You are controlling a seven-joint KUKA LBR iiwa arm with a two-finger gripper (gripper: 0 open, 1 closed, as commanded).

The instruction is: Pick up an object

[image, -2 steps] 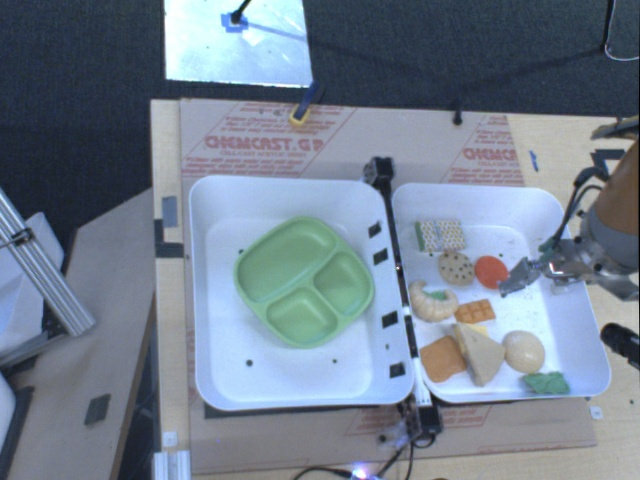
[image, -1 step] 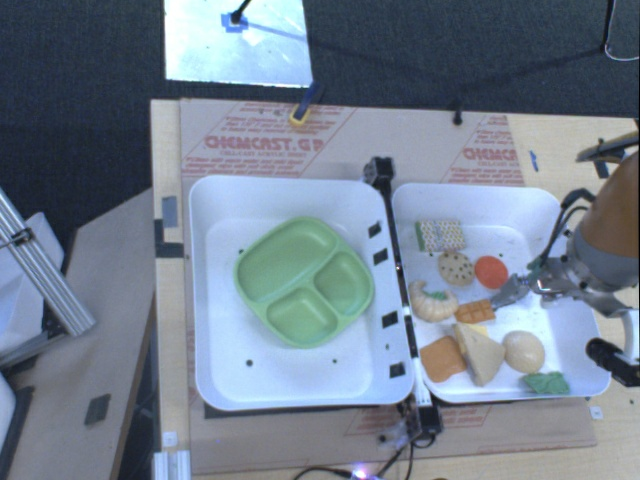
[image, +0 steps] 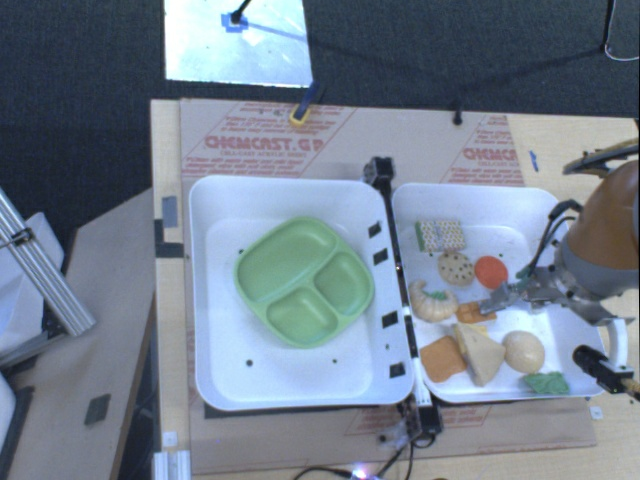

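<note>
The right bin (image: 545, 208) holds several toy foods. A checkered cracker (image: 440, 234) lies at the back, with a speckled cookie (image: 456, 267) and a red tomato (image: 490, 270) in front of it. Further forward are a pale croissant (image: 431, 302), a small orange piece (image: 469, 314), an orange slab (image: 441, 358), a cheese wedge (image: 481, 354), a cream bun (image: 523, 350) and a green leafy piece (image: 545, 382). My gripper (image: 492, 303) is low in this bin. Its tip is just right of the small orange piece and below the tomato.
The left bin (image: 215, 368) carries a green divided plate (image: 303, 281). A black divider with clips (image: 395, 288) runs between the bins. The arm's orange band and grey wrist (image: 605, 243) hang over the right bin's right side. Cardboard (image: 260, 138) lies under both bins.
</note>
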